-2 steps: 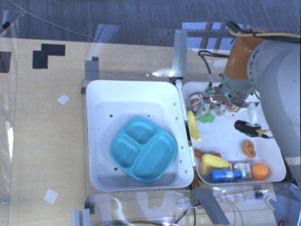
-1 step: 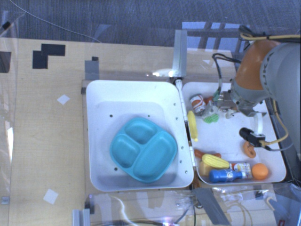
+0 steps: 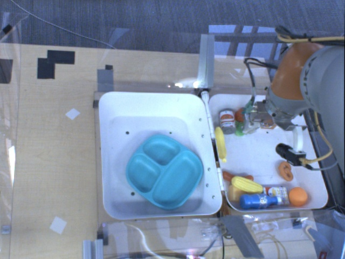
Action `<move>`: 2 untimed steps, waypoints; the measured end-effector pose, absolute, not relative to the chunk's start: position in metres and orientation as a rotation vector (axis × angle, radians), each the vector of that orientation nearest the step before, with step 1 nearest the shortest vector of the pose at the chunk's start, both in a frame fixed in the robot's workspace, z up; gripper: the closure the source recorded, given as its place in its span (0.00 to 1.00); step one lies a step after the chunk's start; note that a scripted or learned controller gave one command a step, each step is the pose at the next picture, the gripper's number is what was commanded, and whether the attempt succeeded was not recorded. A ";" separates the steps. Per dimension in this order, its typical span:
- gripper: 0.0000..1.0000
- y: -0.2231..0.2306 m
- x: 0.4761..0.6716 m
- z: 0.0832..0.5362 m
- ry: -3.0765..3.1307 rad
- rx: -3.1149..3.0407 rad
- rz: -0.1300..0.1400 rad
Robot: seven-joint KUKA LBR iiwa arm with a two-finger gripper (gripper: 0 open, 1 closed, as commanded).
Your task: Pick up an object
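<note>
Gripper (image 3: 245, 124): low over the far part of the right bin (image 3: 264, 151), near that bin's left side; it hangs from the wrist, which comes in from the right.
Gripper state: cannot be told from this view whether it is open or closed, or whether it has hold of anything; its tip is small and blurred against the white floor.
Arm (image 3: 323, 80): grey, with the orange band above the wrist, standing over the far right corner of the right bin.
Small can (image 3: 227, 121): upright, with a red and white label, in the far left part of the right bin, just beside the gripper on its left; contact cannot be told.
Banana (image 3: 220, 143): yellow, lying along the left wall of the right bin, just on the near side of the small can.
Corn cob (image 3: 246, 185): yellow, near the bin's near left corner, lying partly over a red piece (image 3: 229, 175).
Blue bottle (image 3: 262, 200): on its side along the near wall, just on the near side of the corn cob.
Orange (image 3: 297, 196): at the near right, just beside the bottle's capped end.
Brown ring-shaped piece (image 3: 285, 171): near the right wall, just beyond the orange.
Left bin (image 3: 135, 104): holds a blue divided plate (image 3: 164, 171), lying flat towards its near right.
Bench (image 3: 54, 161): pale wood, bearing both bins side by side.
</note>
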State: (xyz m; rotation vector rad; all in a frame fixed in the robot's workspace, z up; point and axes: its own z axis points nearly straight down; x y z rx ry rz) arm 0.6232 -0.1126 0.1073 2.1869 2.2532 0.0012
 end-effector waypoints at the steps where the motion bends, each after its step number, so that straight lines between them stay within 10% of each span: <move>1: 0.00 -0.113 0.623 0.107 2.254 2.186 0.001; 2: 0.00 -0.108 0.657 0.089 2.221 2.281 -0.064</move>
